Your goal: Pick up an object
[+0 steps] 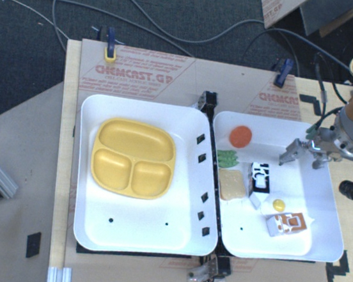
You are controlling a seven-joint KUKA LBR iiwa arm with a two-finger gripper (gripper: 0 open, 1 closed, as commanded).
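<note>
Two white bins: left bin holds one yellow divided tray; right bin holds six small objects. Gripper hovers, fingers spread, empty. Dark carpet surrounds the bench.

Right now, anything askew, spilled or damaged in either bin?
Nothing stands out. The yellow divided plate lies flat in the left bin. In the right bin, the orange ball, green piece, tan sponge, black-and-white box and small carton lie loose; none looks broken or spilled.
</note>
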